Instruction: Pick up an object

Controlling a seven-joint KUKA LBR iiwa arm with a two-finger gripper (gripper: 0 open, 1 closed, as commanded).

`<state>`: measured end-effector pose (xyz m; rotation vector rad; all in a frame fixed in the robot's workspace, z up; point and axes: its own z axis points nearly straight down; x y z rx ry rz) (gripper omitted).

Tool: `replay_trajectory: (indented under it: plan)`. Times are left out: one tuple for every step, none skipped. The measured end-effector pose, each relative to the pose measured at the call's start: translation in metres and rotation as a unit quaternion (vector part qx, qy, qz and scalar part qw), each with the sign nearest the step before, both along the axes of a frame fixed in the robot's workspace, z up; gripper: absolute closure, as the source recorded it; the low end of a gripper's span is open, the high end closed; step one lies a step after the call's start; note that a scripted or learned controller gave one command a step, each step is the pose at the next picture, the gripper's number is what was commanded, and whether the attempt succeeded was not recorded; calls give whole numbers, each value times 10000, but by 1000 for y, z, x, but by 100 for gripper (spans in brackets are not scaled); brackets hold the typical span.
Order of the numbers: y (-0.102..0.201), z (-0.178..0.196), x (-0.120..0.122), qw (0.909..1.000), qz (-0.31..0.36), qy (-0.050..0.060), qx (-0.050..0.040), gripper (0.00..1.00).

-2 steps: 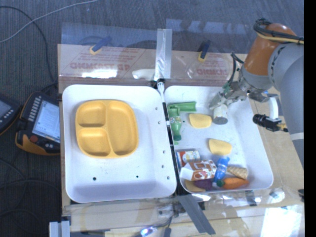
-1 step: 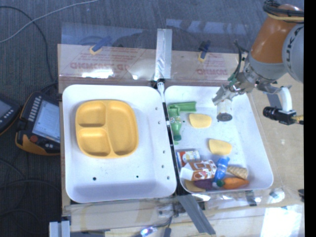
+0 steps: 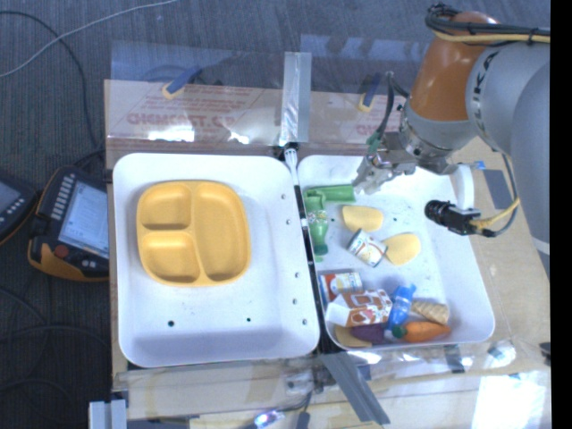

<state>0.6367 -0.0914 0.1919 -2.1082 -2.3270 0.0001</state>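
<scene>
The claw [image 3: 371,179] is hovering over the right bin's [image 3: 465,266] far edge, its state untellable; approach seems underway, needing descent onto the green object [image 3: 327,195].

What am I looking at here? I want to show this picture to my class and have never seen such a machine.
It is a robot arm, grey with an orange band, reaching in from the right. One camera looks down at a slant on two shallow white bins. The left bin holds a yellow divided tray. The right bin holds small toy items, among them a green bottle and a carrot. The arm's hand hangs above the right bin's far end, near the green bottle, with nothing visibly between its fingers.
</scene>
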Motion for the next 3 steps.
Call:
replay_trajectory:
  plan:
    - [0,0,0,10000,-1,0,1,0]
    - [-22,-97,-17,9998,184,-21,-12,0]
    - [-55,-102,-52,9983,572,-66,-22,0]
